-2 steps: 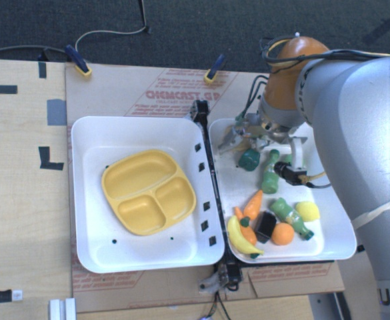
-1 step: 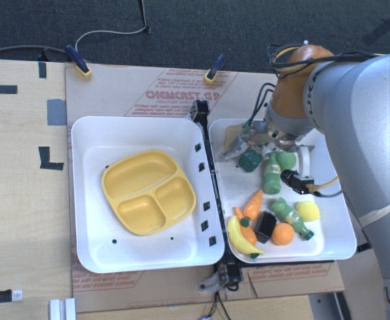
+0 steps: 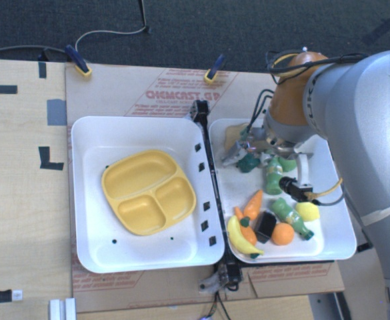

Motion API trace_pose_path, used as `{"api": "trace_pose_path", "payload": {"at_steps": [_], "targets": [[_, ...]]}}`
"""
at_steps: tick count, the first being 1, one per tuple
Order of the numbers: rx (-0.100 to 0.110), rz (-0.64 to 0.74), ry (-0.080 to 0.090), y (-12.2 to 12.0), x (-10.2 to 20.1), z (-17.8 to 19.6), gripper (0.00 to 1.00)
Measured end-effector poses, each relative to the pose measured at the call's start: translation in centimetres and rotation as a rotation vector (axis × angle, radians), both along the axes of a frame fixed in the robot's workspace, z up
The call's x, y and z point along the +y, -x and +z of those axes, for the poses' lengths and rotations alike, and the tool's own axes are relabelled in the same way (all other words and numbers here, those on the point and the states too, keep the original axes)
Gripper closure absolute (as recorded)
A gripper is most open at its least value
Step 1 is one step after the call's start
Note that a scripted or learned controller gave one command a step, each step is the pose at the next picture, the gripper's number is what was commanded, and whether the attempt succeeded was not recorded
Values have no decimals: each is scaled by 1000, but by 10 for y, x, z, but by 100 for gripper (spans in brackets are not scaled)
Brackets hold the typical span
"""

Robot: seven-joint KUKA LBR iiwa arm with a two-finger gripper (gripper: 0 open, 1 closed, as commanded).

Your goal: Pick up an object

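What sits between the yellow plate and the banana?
In the camera view, the black divider where the two bins meet lies between the yellow plate and the banana.

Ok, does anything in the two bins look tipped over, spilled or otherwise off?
Nothing looks spilled or broken. The yellow tray sits flat but turned at an angle in the left bin. The toy food, like the banana and orange, is heaped in the right bin.

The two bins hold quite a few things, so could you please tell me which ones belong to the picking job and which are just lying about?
Belongs to the job:
gripper, over the right bin
banana
carrots
orange
lemon
green bottles
black block

Just lying about:
yellow divided plate in the left bin
clamps on the cardboard
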State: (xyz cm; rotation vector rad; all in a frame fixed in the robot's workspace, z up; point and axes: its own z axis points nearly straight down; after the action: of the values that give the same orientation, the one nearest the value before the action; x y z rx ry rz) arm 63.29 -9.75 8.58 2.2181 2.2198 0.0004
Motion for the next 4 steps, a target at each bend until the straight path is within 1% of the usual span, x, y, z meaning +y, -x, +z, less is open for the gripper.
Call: {"api": "trace_pose_path", "payload": {"at_steps": [1, 2, 3, 4], "targets": [[0, 2, -1, -36, -17, 0, 0], [2, 1, -2, -36, -4, -1, 0], [2, 0, 0, -34, 3, -1, 0], [1, 0, -1, 6, -13, 0, 0]]}}
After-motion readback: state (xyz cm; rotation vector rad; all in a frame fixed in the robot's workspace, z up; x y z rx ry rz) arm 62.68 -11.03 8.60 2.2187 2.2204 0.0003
